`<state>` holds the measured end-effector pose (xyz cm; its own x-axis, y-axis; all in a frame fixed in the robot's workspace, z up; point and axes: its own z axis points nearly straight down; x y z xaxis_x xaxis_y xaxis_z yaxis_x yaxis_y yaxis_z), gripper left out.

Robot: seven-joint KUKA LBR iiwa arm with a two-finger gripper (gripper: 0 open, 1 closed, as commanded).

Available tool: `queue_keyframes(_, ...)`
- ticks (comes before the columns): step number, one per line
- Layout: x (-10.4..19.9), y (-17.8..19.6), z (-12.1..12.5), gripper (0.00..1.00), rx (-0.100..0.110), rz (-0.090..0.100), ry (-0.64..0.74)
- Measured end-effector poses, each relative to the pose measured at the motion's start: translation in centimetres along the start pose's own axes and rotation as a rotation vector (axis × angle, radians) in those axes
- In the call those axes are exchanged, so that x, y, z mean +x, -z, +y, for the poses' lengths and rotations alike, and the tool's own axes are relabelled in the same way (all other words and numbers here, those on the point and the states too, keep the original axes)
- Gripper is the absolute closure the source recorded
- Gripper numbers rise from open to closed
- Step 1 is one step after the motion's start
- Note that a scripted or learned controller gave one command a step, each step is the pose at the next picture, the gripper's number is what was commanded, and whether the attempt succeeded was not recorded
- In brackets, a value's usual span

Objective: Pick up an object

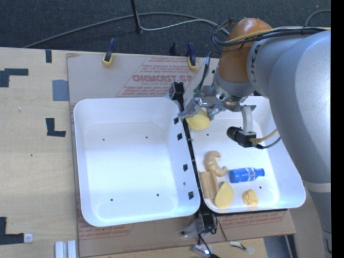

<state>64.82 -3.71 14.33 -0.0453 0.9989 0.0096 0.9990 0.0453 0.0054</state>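
Blue bottle (246, 174) low in right bin (290, 183); tool (207, 107) above, seemingly gripping yellow lemon (198, 122).

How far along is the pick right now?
Done: the arm has reached over the right bin, and the gripper sits at a yellow object near the divider. In hand: that object appears to be at the fingertips, but a firm grasp is unclear. Left: confirming the lift; the blue bottle and other pieces lie untouched.

Round yellow object (199, 122) near right bin's (279, 190) far-left corner.
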Motion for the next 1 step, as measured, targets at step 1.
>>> queue_keyframes(1,0.15,0.05,-0.09,1.0,0.001,-0.001,0.0)
